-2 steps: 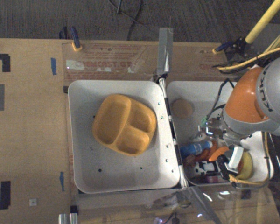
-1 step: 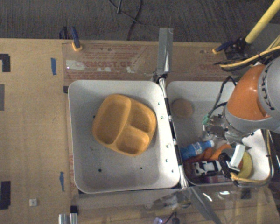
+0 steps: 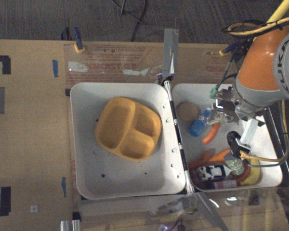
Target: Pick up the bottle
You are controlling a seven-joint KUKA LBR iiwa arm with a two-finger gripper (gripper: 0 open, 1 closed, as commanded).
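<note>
A small blue bottle [image 3: 198, 125] with a pale cap lies tilted in the right bin [image 3: 275, 143], near its left wall. My gripper [image 3: 221, 109] hangs just up and to the right of the bottle's cap end, under the grey wrist with the orange band. The wrist body hides its tips, so I cannot tell whether it touches the bottle. Nothing shows as lifted.
A brown ball [image 3: 187, 111] sits left of the bottle, and a short orange carrot [image 3: 210, 134] lies right of it. A longer carrot [image 3: 216, 156], a dark carton [image 3: 215, 173] and a banana [image 3: 253, 176] crowd the bin's near edge. The left bin [image 3: 86, 167] holds a yellow divided plate [image 3: 128, 128].
</note>
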